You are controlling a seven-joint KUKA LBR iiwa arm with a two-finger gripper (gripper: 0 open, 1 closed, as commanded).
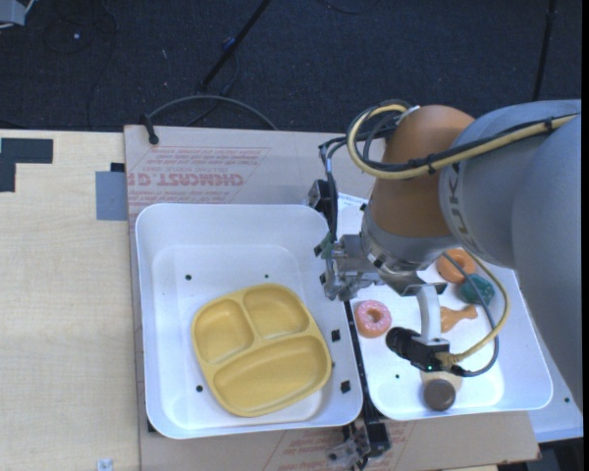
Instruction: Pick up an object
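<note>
The nearest thing to grab is the small pink ring-shaped toy donut [373, 318]; it lies flat on the floor of the white plastic bin on the right [540, 381], just beside the claw [339, 275], a little below it and to its right in the camera view; nothing is touching the donut.

The claw hangs low over the wall where the two bins meet; the big grey arm with the orange band [530, 194] covers most of it, so I cannot tell how far open the claw is, or whether it has hold of anything.

Further out from the claw on the donut's side lie a round orange toy [455, 262], a small teal toy [477, 288] and a flat tan piece [459, 314]; a brown round lump [439, 393] sits well below the claw, near the front edge of that bin.

On the claw's other side is the second white bin [177, 234]; a yellow plastic plate with three sections [263, 346] lies in it, below and to the left of the claw.

I think the arm is at the reaching step, and no pick is done yet; next the claw would need to line up right over one thing, go down around it and close; the donut looks easiest, since it is close and has free space all round it; the bin wall is near, so the claw could bump it.
</note>
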